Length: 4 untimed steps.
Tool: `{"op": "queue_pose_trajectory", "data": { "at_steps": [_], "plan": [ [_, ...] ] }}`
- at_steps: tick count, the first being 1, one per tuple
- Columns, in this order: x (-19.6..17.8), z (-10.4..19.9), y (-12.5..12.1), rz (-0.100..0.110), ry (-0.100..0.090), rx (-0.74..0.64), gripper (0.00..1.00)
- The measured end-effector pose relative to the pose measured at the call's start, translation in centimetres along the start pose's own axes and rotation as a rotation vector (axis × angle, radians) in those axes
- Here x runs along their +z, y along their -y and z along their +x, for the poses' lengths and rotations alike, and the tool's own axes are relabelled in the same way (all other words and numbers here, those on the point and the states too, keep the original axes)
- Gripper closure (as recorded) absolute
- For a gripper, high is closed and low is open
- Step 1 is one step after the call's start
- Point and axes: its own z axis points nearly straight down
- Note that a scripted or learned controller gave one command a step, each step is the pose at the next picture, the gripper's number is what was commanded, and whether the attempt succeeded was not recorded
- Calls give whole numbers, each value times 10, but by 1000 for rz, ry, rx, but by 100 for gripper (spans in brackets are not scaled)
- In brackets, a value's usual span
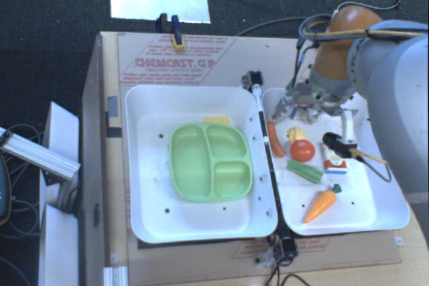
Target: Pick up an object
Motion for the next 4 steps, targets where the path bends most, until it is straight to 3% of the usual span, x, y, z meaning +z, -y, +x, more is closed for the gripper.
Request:
{"op": "queue_pose_trajectory", "data": {
  "at_steps": [2,4],
  "plan": [
    [0,-2,5,-12,0,0,0],
    [0,-1,0,0,0,1,0]
  ]
}}
